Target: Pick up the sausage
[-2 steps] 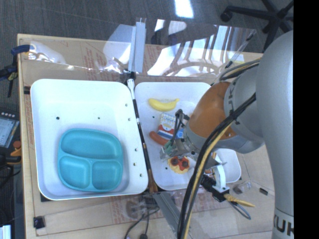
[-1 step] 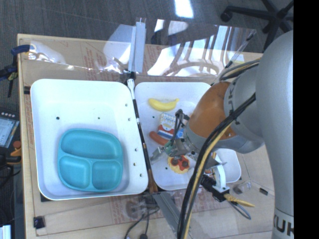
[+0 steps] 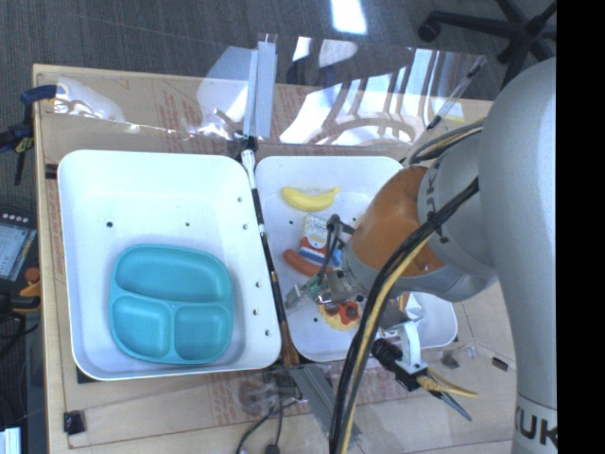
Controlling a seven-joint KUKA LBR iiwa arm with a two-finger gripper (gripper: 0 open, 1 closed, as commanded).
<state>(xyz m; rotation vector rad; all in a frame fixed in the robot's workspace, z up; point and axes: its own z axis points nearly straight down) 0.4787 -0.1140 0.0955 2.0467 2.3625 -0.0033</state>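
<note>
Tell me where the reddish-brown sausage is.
The reddish-brown sausage lies in the right white bin, near its left wall, below the yellow banana and left of the gripper.

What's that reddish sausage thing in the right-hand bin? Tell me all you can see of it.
The sausage is a short reddish-brown link with a smooth, slightly shiny skin, likely a plastic toy. It lies flat and slanted on the floor of the right bin, near the bin's left wall, below the banana. A small carton sits right against its upper side, and the arm hides its right end.
</note>
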